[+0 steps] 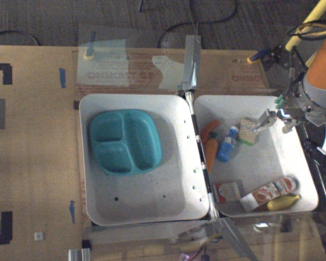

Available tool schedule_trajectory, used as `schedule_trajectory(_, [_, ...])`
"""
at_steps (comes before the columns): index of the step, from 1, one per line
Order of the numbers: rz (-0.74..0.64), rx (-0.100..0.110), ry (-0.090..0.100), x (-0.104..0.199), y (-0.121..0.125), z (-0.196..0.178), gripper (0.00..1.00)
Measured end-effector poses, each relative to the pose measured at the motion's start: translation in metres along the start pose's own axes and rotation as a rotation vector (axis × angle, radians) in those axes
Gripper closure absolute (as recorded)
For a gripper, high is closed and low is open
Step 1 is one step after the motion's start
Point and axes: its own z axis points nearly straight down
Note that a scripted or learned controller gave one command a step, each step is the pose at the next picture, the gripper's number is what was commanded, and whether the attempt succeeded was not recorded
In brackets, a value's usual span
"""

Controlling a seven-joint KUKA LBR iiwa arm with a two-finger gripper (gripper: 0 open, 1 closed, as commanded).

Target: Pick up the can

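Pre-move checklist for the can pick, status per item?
1. Can found, lying on its side at the right bin's lower edge in view: ok.
2. End effector over can: not ok, it is near the bin's upper edge.
3. Can free of neighbours: not ok, banana lies against it and small carton is close.
4. Bare floor between end effector and can: ok.
5. End effector free of speckled block: cannot tell.
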Motion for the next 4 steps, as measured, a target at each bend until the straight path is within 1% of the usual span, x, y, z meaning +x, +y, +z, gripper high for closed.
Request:
schedule_trajectory(1, [0.0,0.0,0.0,0.0,0.0,0.0,0.0])
schedule_trajectory(2, [-0.044,-0.004,-0.002,0.006,-0.028,-0.062,0.0])
schedule_trajectory(3, [-0.105,0.0,0.0,0.034,-0.001,0.085,0.0])
schedule_trajectory(4, [-0.12,-0.004,-0.002,-0.006,0.06,0.12,0.0])
